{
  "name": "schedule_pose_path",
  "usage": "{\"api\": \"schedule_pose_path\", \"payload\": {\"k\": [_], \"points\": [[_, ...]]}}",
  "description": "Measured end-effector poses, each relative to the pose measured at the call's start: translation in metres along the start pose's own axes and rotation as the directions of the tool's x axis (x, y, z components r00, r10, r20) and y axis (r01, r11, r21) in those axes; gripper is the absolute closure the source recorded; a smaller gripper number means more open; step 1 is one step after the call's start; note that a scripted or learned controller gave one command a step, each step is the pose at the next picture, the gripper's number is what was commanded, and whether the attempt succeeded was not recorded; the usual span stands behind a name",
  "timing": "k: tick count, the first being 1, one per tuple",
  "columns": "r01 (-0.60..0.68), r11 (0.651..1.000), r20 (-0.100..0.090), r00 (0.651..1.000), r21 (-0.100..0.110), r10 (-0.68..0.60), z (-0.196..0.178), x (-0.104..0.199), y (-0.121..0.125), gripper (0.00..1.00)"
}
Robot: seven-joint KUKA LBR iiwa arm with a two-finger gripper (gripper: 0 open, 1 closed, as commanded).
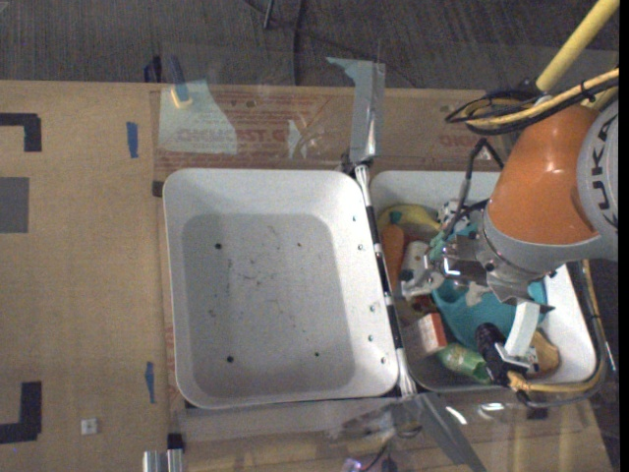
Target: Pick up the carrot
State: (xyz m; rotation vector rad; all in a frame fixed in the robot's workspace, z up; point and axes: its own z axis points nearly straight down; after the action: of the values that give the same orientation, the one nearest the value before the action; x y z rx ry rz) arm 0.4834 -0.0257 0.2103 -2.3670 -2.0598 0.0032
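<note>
The carrot (393,251) is an orange stick lying lengthwise along the left wall of the right bin (580,362), near its back. My gripper (428,269) hangs low inside that bin, just right of the carrot and close beside it. I cannot tell whether it touches the carrot. The orange wrist and grey arm cover the bin's right half.
Around the gripper lie a yellow banana-like piece (415,216) at the back, a teal item (470,309), a small red and white box (430,332) and a green item (460,361). The left white bin (187,205) adjoins across a shared rim.
</note>
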Motion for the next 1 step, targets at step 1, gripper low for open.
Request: {"api": "schedule_pose_path", "payload": {"k": [1], "points": [[0.034, 0.999, 0.001, 0.999, -0.001, -0.034, 0.0266, 0.0041, -0.0050, 0.00]]}}
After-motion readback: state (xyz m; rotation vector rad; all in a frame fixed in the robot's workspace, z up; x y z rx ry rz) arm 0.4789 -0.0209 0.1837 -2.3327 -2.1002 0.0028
